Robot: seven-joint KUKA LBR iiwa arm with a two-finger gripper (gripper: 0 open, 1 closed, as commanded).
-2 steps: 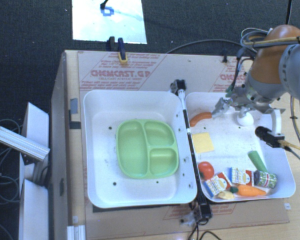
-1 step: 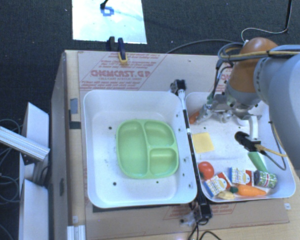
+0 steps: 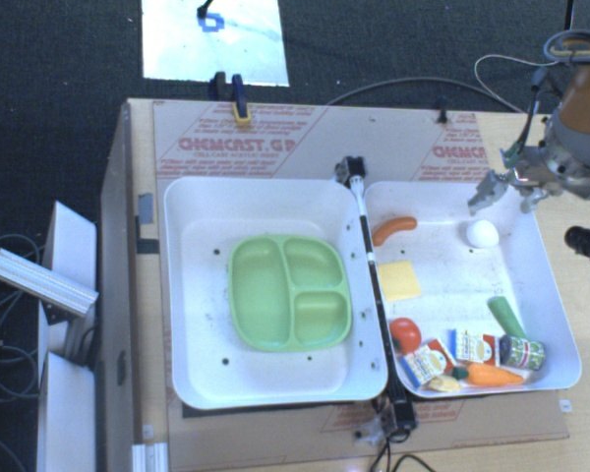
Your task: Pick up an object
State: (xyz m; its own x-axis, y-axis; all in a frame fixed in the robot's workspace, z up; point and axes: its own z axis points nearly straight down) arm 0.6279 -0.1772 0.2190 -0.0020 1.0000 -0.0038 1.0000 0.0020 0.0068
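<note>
The right bin (image 3: pixel 551 273) holds the loose items. A white egg (image 3: pixel 483 233) lies near its far right side. An orange sausage (image 3: pixel 394 229) sits at the far left, with a yellow cheese slice (image 3: pixel 400 280) and a red tomato (image 3: pixel 405 333) in front of it. Along the near edge lie small cartons (image 3: pixel 469 345), a carrot (image 3: pixel 492 374), a can (image 3: pixel 521 352) and a green cucumber (image 3: pixel 505 315). My gripper (image 3: pixel 505 197) hangs over the bin's far right corner, just behind the egg. It is open, with nothing between its fingers.
The left bin (image 3: pixel 197 264) holds a green divided plate (image 3: pixel 290 293). A black divider rail (image 3: pixel 366 264) runs between the two bins. A cable (image 3: pixel 423 87) loops over the board behind the bins. The arm (image 3: pixel 580 116) comes in from the upper right.
</note>
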